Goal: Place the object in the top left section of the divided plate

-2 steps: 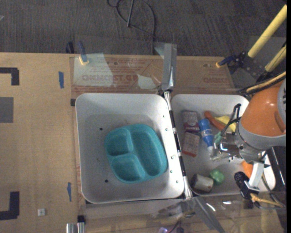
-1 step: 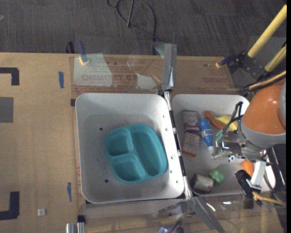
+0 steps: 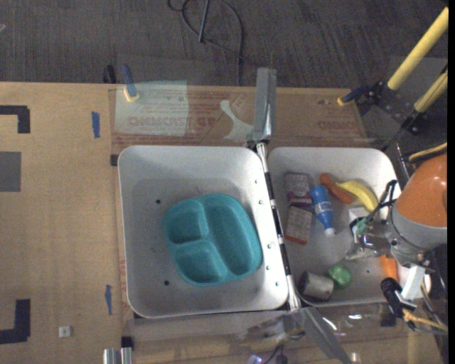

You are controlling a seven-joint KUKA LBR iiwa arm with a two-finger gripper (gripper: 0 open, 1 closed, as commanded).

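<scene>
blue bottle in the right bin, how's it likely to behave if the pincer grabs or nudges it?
The blue bottle lies on its side on the right bin floor, so a sideways nudge would probably roll it. Its rounded body looks smooth, so it may slip in a loose pinch. It rests close beside the packets, which might block rolling that way.

Dark, perhaps carpeted floor (image 3: 320,35), plywood bench (image 3: 57,227), black cables (image 3: 202,21)
</scene>
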